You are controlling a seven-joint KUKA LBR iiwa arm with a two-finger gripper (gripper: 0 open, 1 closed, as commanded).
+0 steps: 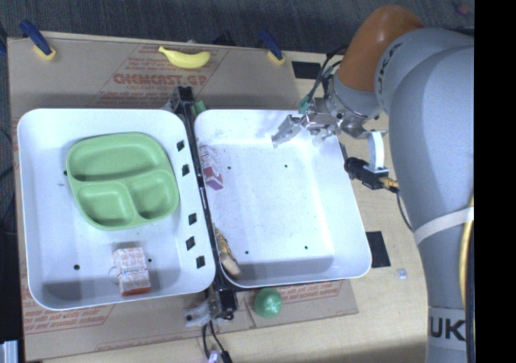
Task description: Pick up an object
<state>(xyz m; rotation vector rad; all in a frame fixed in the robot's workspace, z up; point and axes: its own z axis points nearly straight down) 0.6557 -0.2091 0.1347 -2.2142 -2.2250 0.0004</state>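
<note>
My gripper (284, 132) hovers over the far end of the right bin (322, 216), near its back rim, and I see nothing in it. A small red and white packet (211, 168) lies against that bin's left wall, well to the left of the gripper. A tan, elongated object (226, 257) rests in the bin's near left corner. In the left bin (40, 216) sit a green divided plate (122, 178) and a small white and orange carton (131, 269).
A yellow banana (185, 56) lies on the cardboard behind the bins. A green ball (268, 302) sits in front of the right bin. Blue clamps (38, 39) (272, 44) hold the cardboard's back edge. The grey arm (427, 111) covers the right side.
</note>
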